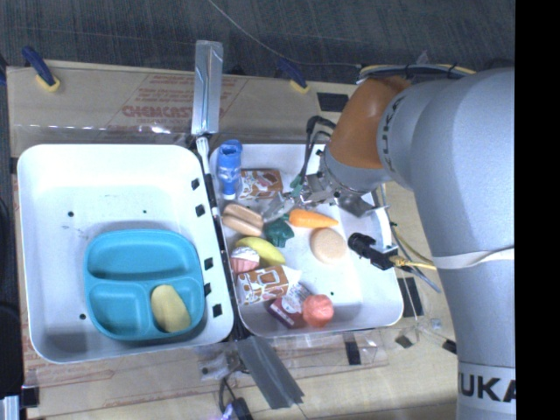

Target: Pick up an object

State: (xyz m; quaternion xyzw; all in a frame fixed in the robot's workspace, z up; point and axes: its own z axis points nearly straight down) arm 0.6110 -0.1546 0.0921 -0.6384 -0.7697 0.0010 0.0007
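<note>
bins: glossy white plastic | tray: smooth blue plastic | arm: matt grey casing

Premises are presenting as a robotics laboratory or test cell. A large grey industrial arm with an orange band is reaching over a bench surfaced in printed cardboard, which blue clamps are holding down at the far edge. Two white bins are sitting side by side, separated by a metal divider bar. Loose cables are trailing across dark carpet. Toy food items are filling the right bin, serving as test objects.
</note>
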